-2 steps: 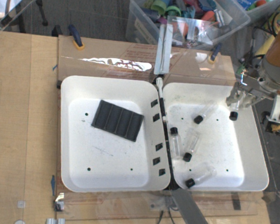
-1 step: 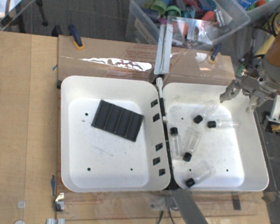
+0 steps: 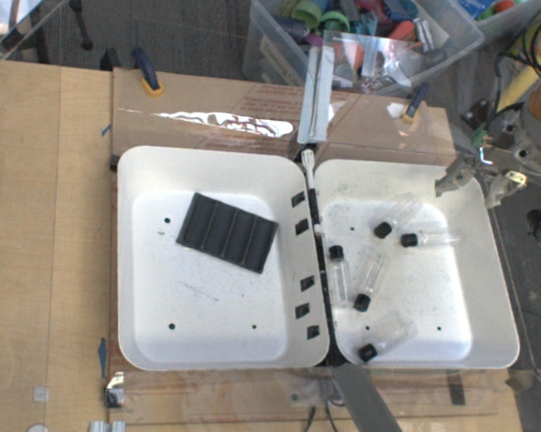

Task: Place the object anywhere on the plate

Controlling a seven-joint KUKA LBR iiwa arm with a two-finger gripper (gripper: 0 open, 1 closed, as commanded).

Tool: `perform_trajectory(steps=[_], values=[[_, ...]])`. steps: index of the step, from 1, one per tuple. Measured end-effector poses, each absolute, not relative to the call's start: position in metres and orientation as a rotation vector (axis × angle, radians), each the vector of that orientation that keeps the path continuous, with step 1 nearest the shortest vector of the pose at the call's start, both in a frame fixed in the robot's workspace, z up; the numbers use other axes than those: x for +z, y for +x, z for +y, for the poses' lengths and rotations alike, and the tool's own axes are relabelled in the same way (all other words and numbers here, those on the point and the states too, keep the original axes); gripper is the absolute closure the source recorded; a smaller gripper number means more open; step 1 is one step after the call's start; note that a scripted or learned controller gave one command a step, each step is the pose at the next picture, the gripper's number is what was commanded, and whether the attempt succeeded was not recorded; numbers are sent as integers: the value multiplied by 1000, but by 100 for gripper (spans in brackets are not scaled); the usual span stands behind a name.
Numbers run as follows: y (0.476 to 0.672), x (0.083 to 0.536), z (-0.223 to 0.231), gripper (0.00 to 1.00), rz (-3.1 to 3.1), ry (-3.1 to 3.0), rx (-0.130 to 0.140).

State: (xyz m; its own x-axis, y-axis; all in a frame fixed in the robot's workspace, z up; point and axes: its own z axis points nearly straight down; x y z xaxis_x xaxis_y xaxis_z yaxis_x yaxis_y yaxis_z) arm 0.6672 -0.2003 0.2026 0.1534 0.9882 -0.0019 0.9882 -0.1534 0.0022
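Observation:
A black ribbed plate [image 3: 228, 232] lies flat in the left bin [image 3: 138, 330], toward its back. Several clear vials with black caps lie scattered in the right bin [image 3: 487, 323]: one [image 3: 395, 215] near the back, one [image 3: 430, 240] beside it, two [image 3: 339, 275] [image 3: 370, 277] in the middle, and one [image 3: 389, 335] at the front. My gripper [image 3: 469, 185] hangs over the back right corner of the right bin, open, with nothing between its fingers. It is well away from the vials and far from the plate.
A clear storage box [image 3: 362, 26] of colourful items stands behind the bins. Blue clamps [image 3: 149, 79] [image 3: 414, 104] hold a cardboard sheet at the back. A black strip with clips [image 3: 306, 261] runs between the two bins. Cables hang at the right.

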Motion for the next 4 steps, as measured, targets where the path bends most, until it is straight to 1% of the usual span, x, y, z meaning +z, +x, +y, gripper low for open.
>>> perform_trajectory(steps=[1,2,4], values=[[667,193,-218,0,2267,2175,-1],[668,221,-222,0,2430,1983,2],[668,231,-222,0,2786,1441,2]])
